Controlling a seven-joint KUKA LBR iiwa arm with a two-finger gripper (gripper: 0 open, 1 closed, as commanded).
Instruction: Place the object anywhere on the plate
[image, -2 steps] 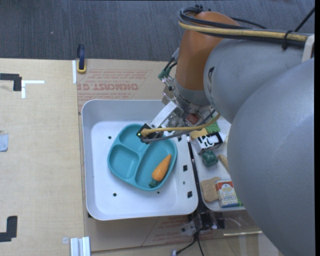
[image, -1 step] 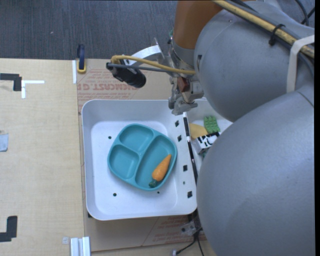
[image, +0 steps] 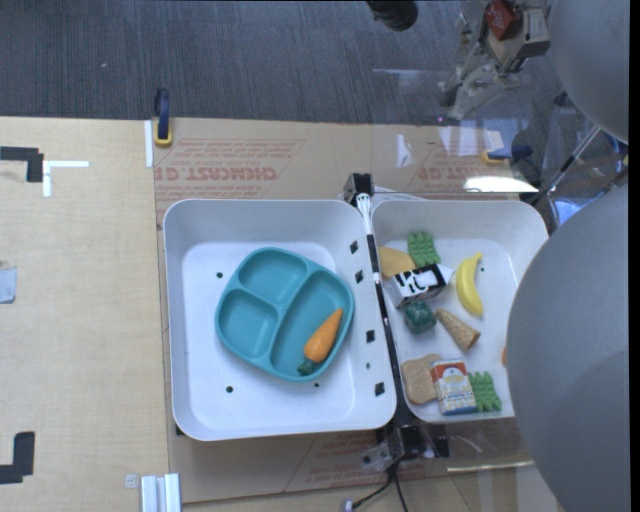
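— Camera view, starting at the near edge: what's at the front of the right bin (image: 530, 216)?

— A slice of toast (image: 418, 380), a small printed carton (image: 453, 387) touching it, and a green knobbly piece (image: 486, 392) just beside the carton. The arm's grey bulk (image: 585, 340) hangs blurred over that bin's right side.

— And the carrot?

— The toy carrot (image: 323, 335) lies on the teal divided plate (image: 250, 310), in its long right compartment, leafy end towards us, tilted. The plate sits in the middle of the left bin (image: 180, 400).

— Further back on the right?

— A tan wedge (image: 458, 328), a dark green lump (image: 419, 318), a black-and-white box (image: 420, 282), a banana (image: 469, 285) upright along the right, a yellow wedge (image: 393, 262), and a green brick (image: 422, 246) farthest.

— The gripper?

— The gripper (image: 475, 75) is far at the top right, well apart from both bins, below the orange band (image: 500, 18). Whether it's clenched or released I cannot tell; it's too small and cluttered there
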